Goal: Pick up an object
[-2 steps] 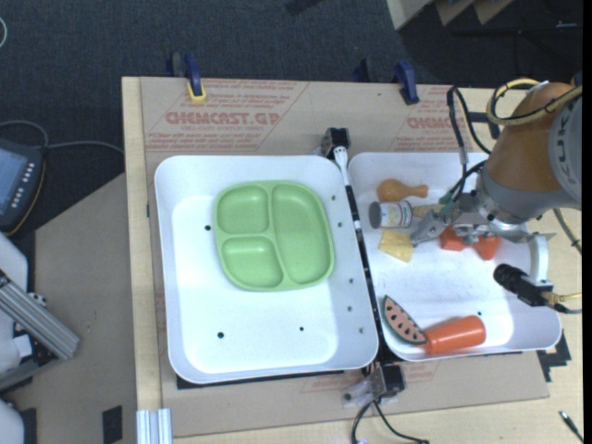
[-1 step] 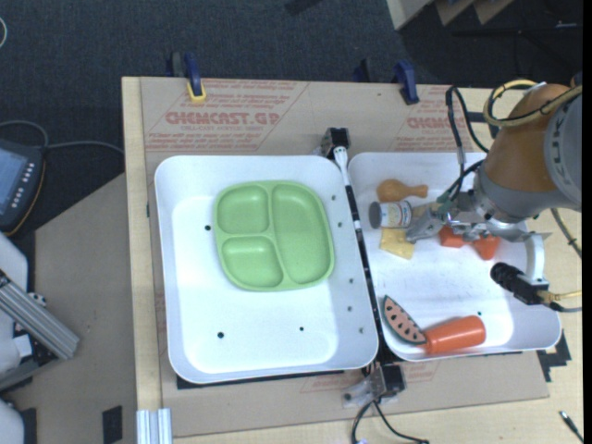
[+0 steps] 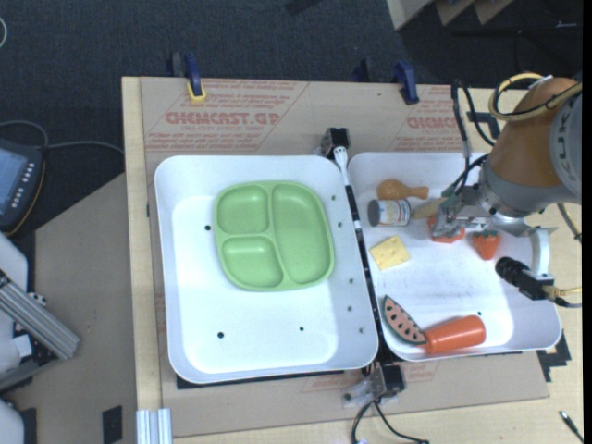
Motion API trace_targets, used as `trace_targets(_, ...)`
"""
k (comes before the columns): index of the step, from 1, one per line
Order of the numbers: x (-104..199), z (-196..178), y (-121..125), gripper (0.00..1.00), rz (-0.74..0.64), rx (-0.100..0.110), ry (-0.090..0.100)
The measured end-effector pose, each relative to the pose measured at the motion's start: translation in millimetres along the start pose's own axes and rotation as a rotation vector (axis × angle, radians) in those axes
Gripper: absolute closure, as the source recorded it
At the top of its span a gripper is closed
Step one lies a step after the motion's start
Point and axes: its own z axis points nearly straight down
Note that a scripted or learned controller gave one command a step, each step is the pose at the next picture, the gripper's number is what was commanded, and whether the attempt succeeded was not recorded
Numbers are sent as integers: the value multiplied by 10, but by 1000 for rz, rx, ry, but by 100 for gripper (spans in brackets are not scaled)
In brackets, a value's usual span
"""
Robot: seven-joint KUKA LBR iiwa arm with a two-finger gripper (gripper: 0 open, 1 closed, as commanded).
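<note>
My pincer (image 3: 450, 222) sits low in the right bin (image 3: 527, 331), over a small red-orange object (image 3: 448, 234); I cannot tell its state. A can (image 3: 390, 213) lies just beside it.

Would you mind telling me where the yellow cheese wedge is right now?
In the camera view, the yellow cheese wedge lies in the right bin, near its left wall, just below the small can and above the watermelon slice.

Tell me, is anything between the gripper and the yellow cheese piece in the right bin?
Nothing visible. The gripper hangs right of the cheese piece, with bare bin floor between them. The small can lies above that path.
</note>
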Motion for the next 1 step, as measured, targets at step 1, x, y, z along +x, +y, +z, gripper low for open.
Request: trace_targets(1, -16, -644, 14, 100, -2, 19, 10)
